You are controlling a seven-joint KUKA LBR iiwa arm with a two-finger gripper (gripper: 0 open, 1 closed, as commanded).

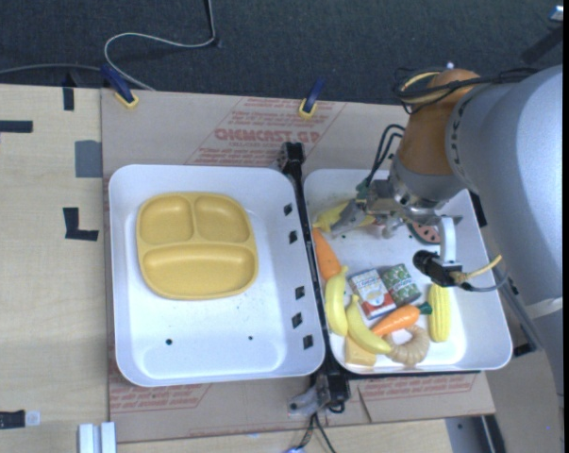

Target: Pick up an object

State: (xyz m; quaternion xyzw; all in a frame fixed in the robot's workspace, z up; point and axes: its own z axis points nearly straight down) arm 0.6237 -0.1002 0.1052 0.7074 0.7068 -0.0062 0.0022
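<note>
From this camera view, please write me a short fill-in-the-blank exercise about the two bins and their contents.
1. The yellow divided plate lies in the ____ bin.
2. The ear of corn lies in the ____ bin.
3. The plate has ____ compartments.
4. The arm's band is ____.

Missing words: left; right; three; orange

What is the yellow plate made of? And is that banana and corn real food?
The yellow plate looks like smooth moulded plastic, with three neat sections and a soft shine. The banana and corn are probably plastic toys: their colour is very even and slightly glossy, though that is hard to tell for sure.
</note>
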